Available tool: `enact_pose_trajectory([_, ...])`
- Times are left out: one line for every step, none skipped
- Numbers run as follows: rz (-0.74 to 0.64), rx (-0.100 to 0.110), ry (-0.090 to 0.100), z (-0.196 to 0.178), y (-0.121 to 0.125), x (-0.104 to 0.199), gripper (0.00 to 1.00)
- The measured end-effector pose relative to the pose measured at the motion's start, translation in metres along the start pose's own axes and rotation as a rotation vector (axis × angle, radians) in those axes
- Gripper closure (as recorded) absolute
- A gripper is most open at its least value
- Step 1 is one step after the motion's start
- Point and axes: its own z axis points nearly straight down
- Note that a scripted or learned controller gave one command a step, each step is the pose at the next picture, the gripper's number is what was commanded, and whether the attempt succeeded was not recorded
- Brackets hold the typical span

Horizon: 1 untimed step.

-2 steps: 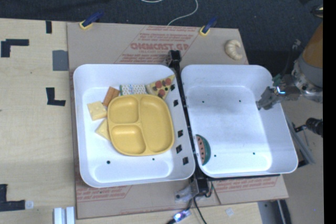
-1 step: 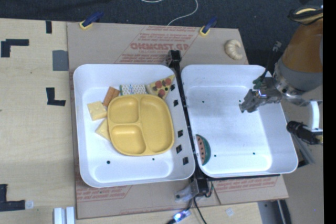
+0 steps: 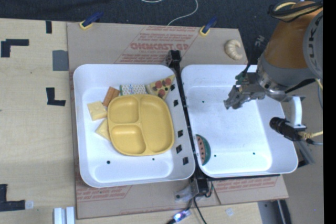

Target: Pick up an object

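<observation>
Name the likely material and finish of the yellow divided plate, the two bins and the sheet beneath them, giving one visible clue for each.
Yellow divided plate: probably moulded plastic, matte; even colour and soft rounded compartment edges.
Left bin and right bin: likely plastic, smooth white; rounded corners and a faint sheen.
Sheet beneath them: cardboard; brown, with red printed lettering.

A divided plate (image 3: 140,124) lies in the left bin (image 3: 84,113); a watermelon slice (image 3: 202,148) in the right bin (image 3: 273,160).

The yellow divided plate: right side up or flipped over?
Right side up. The yellow plate lies in the left bin with its three hollow compartments facing the camera.
</observation>
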Motion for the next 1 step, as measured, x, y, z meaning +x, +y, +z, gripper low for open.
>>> enact_pose_trajectory([0.0,0.002,0.0,0.0098,-0.0007,0.0596,1.0])
